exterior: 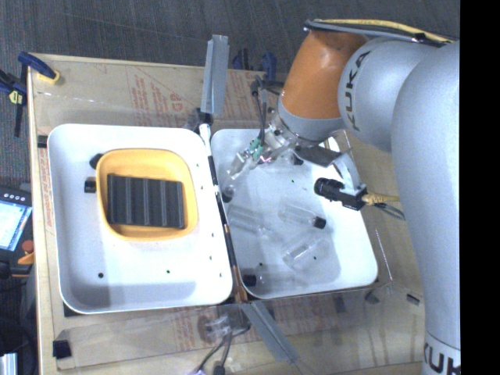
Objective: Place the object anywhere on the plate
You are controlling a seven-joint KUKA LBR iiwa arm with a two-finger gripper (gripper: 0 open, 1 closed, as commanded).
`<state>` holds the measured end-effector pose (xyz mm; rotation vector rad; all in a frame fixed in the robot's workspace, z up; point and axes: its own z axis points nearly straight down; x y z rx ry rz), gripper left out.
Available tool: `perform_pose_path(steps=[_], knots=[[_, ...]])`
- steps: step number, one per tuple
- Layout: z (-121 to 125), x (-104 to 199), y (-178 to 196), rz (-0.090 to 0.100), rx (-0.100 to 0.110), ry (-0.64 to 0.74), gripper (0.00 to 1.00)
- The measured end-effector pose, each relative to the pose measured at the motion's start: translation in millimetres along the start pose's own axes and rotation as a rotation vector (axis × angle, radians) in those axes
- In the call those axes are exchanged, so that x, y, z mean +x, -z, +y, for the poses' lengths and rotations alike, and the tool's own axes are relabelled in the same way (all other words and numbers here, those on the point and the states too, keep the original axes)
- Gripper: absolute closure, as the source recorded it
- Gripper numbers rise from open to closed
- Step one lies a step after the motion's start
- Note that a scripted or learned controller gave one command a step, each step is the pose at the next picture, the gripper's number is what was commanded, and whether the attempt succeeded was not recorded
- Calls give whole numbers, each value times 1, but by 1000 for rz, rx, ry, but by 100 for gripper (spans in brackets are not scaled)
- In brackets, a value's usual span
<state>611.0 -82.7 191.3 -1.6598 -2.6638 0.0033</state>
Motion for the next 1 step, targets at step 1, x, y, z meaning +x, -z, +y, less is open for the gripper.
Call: perform_pose_path(steps=[1], knots=[[62, 34, 52, -3, -8, 7, 100]])
